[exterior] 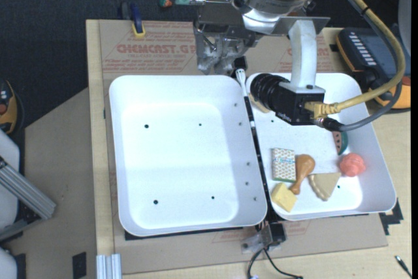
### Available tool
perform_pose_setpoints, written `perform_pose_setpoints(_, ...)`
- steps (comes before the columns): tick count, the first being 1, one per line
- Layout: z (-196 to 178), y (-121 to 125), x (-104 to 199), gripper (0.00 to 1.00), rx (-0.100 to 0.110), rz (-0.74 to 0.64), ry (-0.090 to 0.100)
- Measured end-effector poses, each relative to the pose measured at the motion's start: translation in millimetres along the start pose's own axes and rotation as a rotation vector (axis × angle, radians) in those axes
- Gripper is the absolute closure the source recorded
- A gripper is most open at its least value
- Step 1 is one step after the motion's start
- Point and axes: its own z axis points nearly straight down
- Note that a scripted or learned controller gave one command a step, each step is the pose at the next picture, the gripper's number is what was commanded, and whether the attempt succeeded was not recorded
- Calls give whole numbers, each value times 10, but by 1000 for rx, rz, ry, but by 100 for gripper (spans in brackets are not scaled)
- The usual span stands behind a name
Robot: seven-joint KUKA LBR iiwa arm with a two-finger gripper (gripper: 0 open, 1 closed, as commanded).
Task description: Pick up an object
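My gripper (219, 55) hangs under the grey wrist, over the cardboard just behind the back edge of the left bin (130, 91). Nothing shows in its grasp. The objects lie in the front part of the right bin (375, 170): a small green-and-white patterned box (283, 163), a brown drumstick-shaped piece (302, 172), a yellow block (283, 196), a beige wedge (324, 185) and a pink ball (353, 164). A red-and-green slice (338, 140) lies partly under the yellow cable. All of them are well to the right of and nearer than the gripper.
A black cylindrical unit (281, 98) on a white bracket, with a yellow cable (366, 96), overhangs the back of the right bin. A black rail (250, 121) divides the bins. A blue-and-yellow clamp (136, 19) sits at the board's back left.
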Motion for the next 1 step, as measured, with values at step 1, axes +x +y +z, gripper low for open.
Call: perform_pose_setpoints(1,0,0,0,100,0,0,0)
